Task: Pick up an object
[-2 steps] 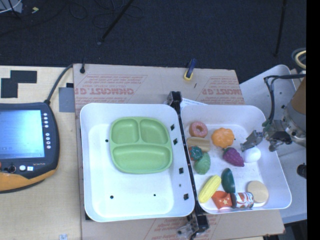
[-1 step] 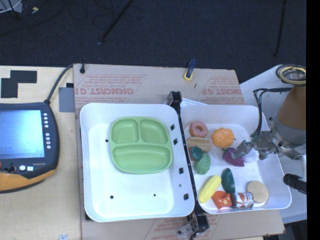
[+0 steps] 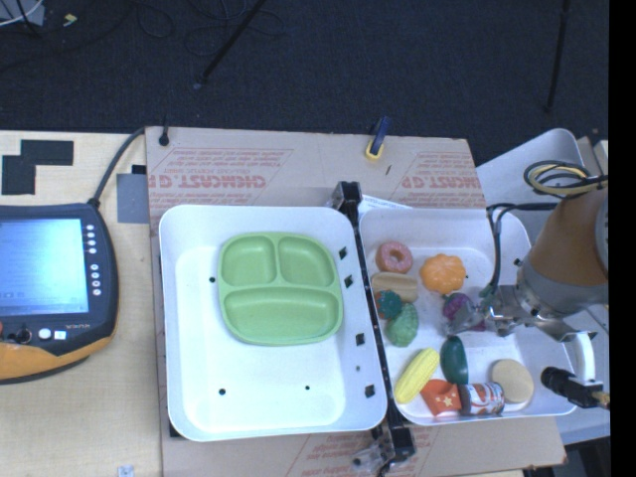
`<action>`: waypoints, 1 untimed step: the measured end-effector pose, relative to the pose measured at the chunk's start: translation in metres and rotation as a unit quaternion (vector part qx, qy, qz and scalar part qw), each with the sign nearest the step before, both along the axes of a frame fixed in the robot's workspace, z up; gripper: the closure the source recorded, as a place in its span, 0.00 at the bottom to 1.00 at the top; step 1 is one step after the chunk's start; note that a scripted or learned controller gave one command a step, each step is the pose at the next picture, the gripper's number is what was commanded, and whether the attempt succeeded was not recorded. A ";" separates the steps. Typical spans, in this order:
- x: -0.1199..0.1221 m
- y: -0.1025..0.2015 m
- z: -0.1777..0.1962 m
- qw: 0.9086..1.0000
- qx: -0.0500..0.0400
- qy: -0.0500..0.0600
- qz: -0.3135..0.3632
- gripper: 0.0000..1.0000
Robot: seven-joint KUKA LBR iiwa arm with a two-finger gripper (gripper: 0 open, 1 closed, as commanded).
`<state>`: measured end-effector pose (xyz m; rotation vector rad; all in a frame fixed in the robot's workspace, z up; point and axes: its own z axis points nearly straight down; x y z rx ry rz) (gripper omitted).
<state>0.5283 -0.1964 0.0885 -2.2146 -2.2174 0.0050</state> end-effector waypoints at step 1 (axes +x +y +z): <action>0.000 0.000 -0.001 1.000 0.000 -0.002 -0.002 0.00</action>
